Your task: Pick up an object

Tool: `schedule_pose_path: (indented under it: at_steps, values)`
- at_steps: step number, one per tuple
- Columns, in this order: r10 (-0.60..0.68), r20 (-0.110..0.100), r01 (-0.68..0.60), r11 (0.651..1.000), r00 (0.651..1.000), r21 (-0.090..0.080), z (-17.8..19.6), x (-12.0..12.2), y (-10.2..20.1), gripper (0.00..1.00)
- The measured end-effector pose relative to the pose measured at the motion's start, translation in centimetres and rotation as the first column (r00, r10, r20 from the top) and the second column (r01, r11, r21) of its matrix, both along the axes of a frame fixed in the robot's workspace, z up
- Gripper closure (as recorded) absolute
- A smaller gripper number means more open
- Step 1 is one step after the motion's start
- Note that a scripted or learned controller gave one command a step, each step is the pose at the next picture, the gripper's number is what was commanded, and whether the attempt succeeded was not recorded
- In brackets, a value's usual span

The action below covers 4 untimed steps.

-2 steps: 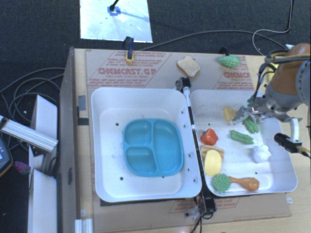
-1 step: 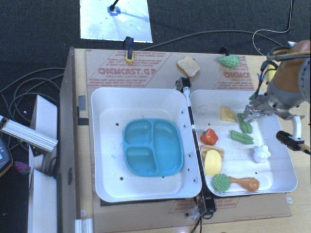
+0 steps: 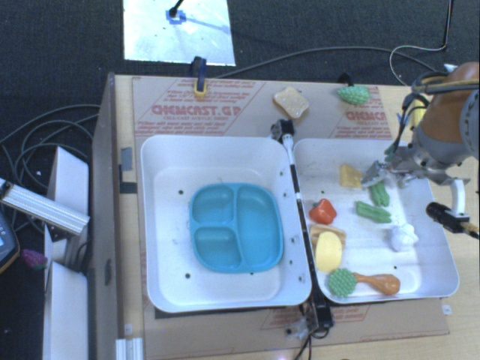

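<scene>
Two white bins point(image 3: 161, 201) sit on a cardboard-covered bench point(image 3: 225, 107) over dark carpet point(image 3: 52, 36); whether the tool point(image 3: 375, 177) is clenched cannot be told.

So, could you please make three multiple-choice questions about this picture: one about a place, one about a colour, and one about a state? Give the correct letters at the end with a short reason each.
1. Where does the blue divided tray lie?
A. in the left bin
B. in the right bin
C. on the cardboard behind the bins

2. What colour is the small item in the right bin, close to the divider between the bins?
A. purple
B. red
C. black

3. How does the gripper stand?
A. far outside both bins, over the dark floor
B. low over the right bin, near the green pieces
C. resting on the blue tray

Answers: 1 A, the tray sits in the middle of the left bin. 2 B, it is red with an orange tint. 3 B, it hangs beside the yellow piece and the green ones.
</scene>
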<state>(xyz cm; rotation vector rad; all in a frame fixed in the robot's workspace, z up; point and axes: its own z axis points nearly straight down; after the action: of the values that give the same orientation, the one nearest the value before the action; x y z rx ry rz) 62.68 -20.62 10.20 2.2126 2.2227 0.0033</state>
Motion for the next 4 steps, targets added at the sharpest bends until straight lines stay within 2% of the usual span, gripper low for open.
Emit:
schedule_pose_path:
  at_steps: [1, 2, 3, 4]
  values:
    - [-0.002, -0.003, 0.002, 1.0, 1.0, 0.001, -1.7, -1.6, 0.5, 0.0]
    - [-0.003, -0.004, 0.003, 1.0, 1.0, 0.002, -1.8, -6.1, 1.5, 0.0]
    - [0.0, -0.002, 0.0, 1.0, 1.0, 0.002, -1.7, 0.2, 4.1, 0.0]
    - [0.001, -0.002, -0.001, 1.0, 1.0, 0.002, -1.7, 4.1, 7.0, 0.0]
